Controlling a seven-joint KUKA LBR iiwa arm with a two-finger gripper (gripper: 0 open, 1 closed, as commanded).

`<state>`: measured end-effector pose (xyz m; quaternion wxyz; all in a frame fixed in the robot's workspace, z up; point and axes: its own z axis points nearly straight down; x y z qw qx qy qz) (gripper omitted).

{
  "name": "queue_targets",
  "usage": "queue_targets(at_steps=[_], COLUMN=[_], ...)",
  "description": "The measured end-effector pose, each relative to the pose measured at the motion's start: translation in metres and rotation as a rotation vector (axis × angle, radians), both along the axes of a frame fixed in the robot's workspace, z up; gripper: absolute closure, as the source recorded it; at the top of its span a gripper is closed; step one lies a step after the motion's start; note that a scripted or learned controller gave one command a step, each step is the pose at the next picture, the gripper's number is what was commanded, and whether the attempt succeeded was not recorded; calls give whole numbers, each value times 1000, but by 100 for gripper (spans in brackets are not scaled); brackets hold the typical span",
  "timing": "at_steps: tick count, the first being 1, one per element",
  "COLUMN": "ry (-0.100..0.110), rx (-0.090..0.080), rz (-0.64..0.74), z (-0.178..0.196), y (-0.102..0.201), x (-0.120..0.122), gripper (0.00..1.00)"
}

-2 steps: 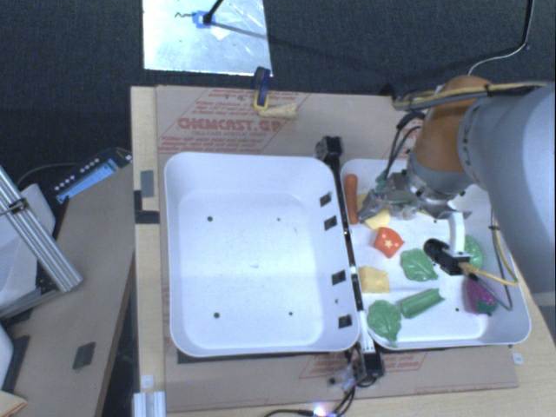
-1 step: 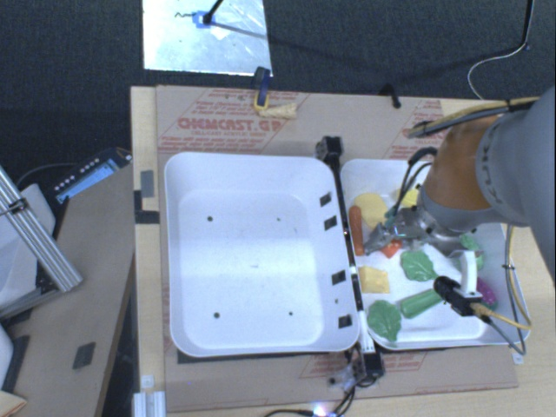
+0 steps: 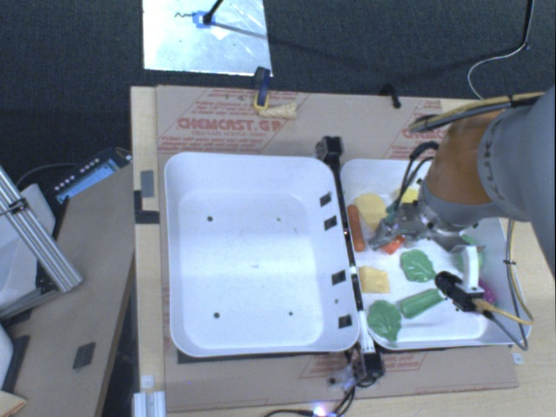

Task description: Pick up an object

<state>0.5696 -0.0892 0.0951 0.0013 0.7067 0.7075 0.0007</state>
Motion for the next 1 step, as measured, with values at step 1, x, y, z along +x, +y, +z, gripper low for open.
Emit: queue_targets(at_steps=[1], ry=[-17], rx=[1], rz=[11], z=[97], y=[52], x=[95], gripper=[100])
